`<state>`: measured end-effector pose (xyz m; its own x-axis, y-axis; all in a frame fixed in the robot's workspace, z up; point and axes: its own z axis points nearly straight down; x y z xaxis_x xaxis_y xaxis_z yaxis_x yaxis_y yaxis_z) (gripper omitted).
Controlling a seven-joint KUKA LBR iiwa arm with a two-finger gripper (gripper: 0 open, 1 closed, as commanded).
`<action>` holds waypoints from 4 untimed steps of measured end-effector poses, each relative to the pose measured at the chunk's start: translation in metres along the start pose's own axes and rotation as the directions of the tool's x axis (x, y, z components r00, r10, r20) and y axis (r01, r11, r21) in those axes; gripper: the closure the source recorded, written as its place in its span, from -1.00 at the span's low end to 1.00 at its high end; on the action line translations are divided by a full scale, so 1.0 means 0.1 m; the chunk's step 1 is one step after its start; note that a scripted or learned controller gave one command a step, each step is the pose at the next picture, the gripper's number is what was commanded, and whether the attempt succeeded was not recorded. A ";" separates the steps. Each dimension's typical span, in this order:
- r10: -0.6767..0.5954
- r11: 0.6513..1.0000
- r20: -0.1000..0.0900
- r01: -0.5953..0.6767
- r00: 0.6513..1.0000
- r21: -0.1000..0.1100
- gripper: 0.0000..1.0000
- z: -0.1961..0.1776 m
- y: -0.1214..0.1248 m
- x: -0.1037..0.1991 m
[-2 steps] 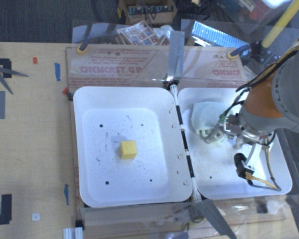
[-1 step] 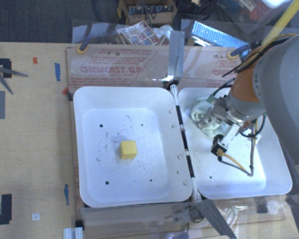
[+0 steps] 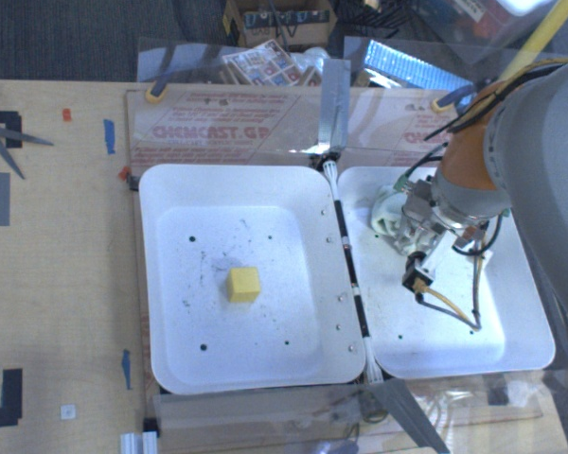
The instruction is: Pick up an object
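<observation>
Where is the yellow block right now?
In the camera view the yellow block lies near the middle of the left bin, apart from the arm over the right bin.

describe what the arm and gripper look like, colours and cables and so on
The arm is bulky, rounded and grey, with an orange band above the wrist. Thin dark cables loop around the wrist. The gripper is a compact silvery and pale assembly; any markings on it are too small to make out.
</observation>
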<state>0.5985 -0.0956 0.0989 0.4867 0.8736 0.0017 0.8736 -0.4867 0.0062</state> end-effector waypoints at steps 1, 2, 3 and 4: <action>0.203 0.979 0.003 -0.203 0.979 0.003 1.00 0.12 0.56 -0.42; 0.434 0.901 0.002 -0.434 0.901 0.006 1.00 0.13 0.73 -0.81; 0.658 0.753 0.001 -0.658 0.753 0.013 1.00 0.12 0.28 -1.22; 0.423 0.906 0.005 -0.423 0.906 0.006 1.00 -0.32 0.21 -1.13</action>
<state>0.5613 -0.2046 0.1313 0.8105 0.5857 -0.0009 0.5857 -0.8105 -0.0010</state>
